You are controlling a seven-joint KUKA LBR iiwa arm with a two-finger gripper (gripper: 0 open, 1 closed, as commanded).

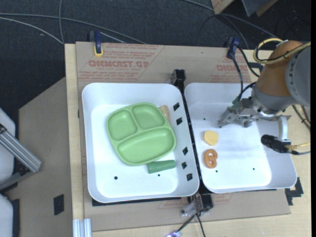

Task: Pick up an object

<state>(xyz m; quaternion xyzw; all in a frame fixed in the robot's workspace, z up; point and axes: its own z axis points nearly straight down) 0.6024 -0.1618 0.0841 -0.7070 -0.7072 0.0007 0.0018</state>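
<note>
Camera view, from above the bench: I watched the grey arm (281,78) reach in from the right, its orange band above the wrist, with the gripper (238,116) low over the back half of the right bin (247,181). From my station I could not tell how the tool was set; nothing showed in its grasp. Two small objects lay near that bin's left wall, well apart from the gripper: a yellow piece (211,138) and, just in front of it, an orange pretzel-shaped piece (211,158). They sat close together, though I could not say if they touched.

In the left bin (98,181), a green divided plate (141,133) lay flat near the middle, turned at a slant. A green stick-shaped object (161,165) rested just beside the plate's front edge. A pale tan item (164,111) peeked out at the plate's back right corner, mostly hidden. Both bins sat side by side on a brown board (133,58) printed with red lettering.
</note>
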